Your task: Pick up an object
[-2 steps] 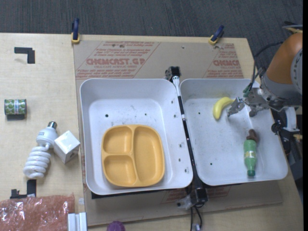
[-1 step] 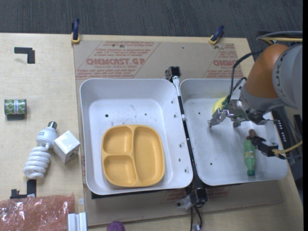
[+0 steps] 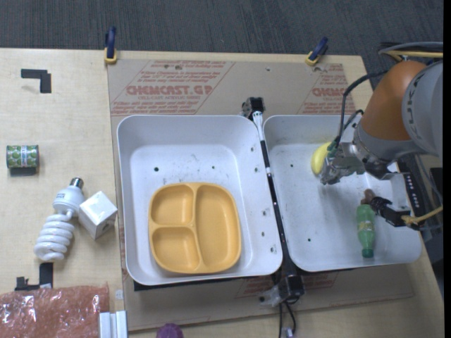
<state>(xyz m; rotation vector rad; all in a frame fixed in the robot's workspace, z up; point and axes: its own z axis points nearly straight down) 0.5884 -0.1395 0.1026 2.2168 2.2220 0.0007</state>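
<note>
Camera view, for you at the controls:

Arm: you see the grey arm (image 3: 416, 111) with its orange band reaching in from the right, over the upper part of the right bin.

Gripper: your gripper (image 3: 330, 175) sits low inside the right bin (image 3: 310, 241), near its upper middle. You cannot tell how it is set from this slant, nor whether it has hold of anything.

Yellow object: a small yellow object (image 3: 320, 158) lies right against the gripper's left side. You cannot tell whether it is gripped or merely touched.

Green bottle: a green bottle (image 3: 365, 229) lies on the right bin's floor, lower right, well apart from the gripper, its length running roughly up and down the view.

Left bin: the left bin (image 3: 141, 153) holds a yellow divided tray (image 3: 194, 227) with three compartments, resting in its lower half.

Bench, left side: you have a spiral light bulb (image 3: 58, 220), a small white cube (image 3: 98, 214) just beside it, and a little green can (image 3: 22, 158) farther up.
</note>
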